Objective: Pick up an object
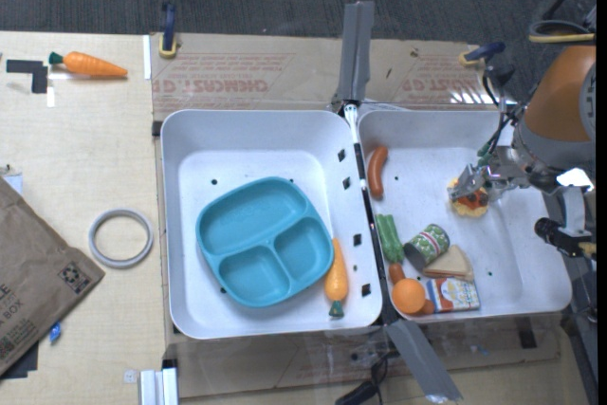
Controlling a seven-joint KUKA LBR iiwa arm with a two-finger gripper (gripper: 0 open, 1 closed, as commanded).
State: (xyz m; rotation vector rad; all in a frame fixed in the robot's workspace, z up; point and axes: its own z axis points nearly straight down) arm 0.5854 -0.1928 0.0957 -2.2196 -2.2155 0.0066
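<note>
End effector (pixel 471 188) low over the right bin (pixel 531 299), near its far right side, closed around a small orange-and-yellow item (pixel 470 202) that sits between its fingers and looks just clear of the bin floor. Rest of right bin: hot dog (pixel 377 172) by the divider, then green pod (pixel 388 237), can (pixel 429 244), bread wedge (pixel 453 263), orange (pixel 409 296) and small carton (pixel 454 295) toward the near edge. Left bin (pixel 190 147) holds a blue divided plate (pixel 266 242) with a carrot (pixel 337 275) beside it; a second carrot (pixel 88 64) and a grey ring (pixel 120 236) lie on the bench (pixel 66 156).
</note>
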